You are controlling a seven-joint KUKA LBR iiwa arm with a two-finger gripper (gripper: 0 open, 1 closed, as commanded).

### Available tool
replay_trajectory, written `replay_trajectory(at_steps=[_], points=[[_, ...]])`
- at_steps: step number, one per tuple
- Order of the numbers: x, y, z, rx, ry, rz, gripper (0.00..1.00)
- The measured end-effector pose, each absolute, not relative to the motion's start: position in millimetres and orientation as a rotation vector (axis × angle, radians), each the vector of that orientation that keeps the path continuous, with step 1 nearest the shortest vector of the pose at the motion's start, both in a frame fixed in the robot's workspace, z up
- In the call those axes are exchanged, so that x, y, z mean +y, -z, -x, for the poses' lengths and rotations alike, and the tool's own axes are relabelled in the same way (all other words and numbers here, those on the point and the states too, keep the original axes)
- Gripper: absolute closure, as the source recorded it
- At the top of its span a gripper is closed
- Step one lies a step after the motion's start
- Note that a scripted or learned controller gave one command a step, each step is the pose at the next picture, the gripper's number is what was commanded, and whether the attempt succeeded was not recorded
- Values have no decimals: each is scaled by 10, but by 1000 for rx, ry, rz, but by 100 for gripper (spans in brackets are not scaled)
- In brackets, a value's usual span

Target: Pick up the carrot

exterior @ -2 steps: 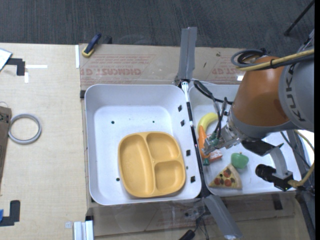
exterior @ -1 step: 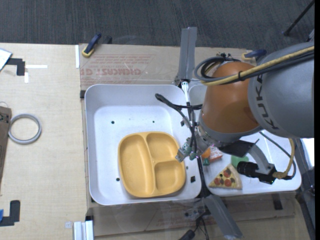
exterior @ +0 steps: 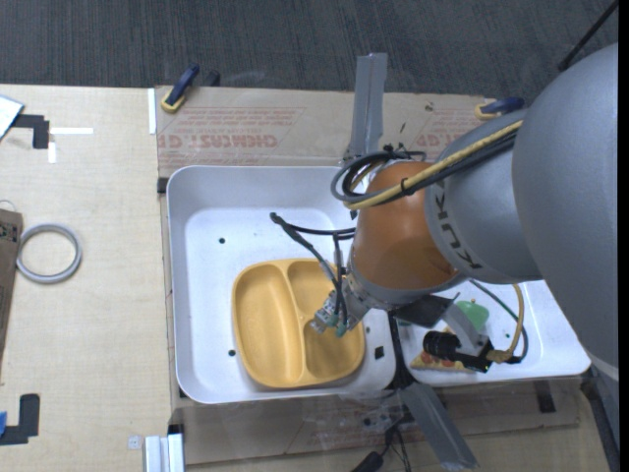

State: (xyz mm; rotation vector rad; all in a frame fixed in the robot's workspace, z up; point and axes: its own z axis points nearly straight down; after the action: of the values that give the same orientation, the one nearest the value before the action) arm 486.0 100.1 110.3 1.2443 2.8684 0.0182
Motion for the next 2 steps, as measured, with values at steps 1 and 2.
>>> replay_trajectory(at_steps=[1,2], points=[[980,-1053,-4841,2871,-7,-1248,0],[1469,-1836,-5329,2986,1,-976,0]])
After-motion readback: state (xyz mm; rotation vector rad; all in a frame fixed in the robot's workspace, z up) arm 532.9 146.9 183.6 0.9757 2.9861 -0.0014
